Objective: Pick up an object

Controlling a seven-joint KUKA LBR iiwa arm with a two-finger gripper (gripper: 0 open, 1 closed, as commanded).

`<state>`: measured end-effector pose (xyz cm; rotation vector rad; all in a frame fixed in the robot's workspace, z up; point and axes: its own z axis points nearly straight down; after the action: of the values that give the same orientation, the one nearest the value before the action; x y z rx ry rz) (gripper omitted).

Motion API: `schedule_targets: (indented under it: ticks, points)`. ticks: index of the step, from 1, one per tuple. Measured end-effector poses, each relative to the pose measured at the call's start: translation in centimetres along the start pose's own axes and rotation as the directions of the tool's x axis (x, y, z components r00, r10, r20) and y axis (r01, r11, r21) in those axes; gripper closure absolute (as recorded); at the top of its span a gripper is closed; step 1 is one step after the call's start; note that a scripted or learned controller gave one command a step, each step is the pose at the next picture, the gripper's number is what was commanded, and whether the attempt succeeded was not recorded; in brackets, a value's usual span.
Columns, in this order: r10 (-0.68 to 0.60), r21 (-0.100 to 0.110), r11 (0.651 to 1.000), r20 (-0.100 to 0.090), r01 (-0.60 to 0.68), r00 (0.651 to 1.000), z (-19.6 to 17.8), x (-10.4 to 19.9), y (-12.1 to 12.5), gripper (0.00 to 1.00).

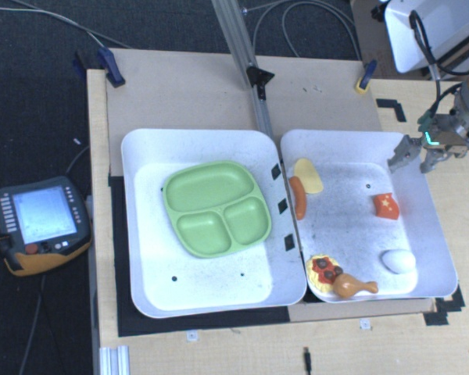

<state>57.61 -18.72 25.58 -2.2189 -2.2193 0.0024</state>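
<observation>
Two white bins sit side by side on the bench [187,84], seen from the fixed camera above. The left bin [141,233] holds a green divided plate [216,208], lying flat near its middle. The right bin [430,233] holds the smaller things: a yellow piece [309,176] and an orange sausage-shaped toy [298,197] touching each other by the bin's left wall, a red block [386,205] toward the right side, a white egg-like object [398,261] nearer the front right corner, and a pizza slice [322,274] with a brown drumstick [353,287] lying across it at the front edge.

My end effector [419,156] hovers at the right bin's far right corner, above the rim, with its two fingers spread apart and nothing between them. The red block lies near it, just inward and toward the front. A teach pendant [39,223] rests on the dark floor to the left of the bench
</observation>
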Motion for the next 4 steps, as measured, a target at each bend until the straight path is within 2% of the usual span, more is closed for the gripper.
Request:
schedule_targets:
  ticks: [1,3,4]
  points:
    - [-0.001,-0.003,1.0,0.001,0.001,1.0,-0.1,0.0,0.1,0.0]
    - [-0.001,0.002,1.0,-0.001,0.001,1.0,9.5,0.2,1.4,0.0]
    - [0.0,-0.003,1.0,0.001,0.0,1.0,14.7,-0.3,0.7,0.0]
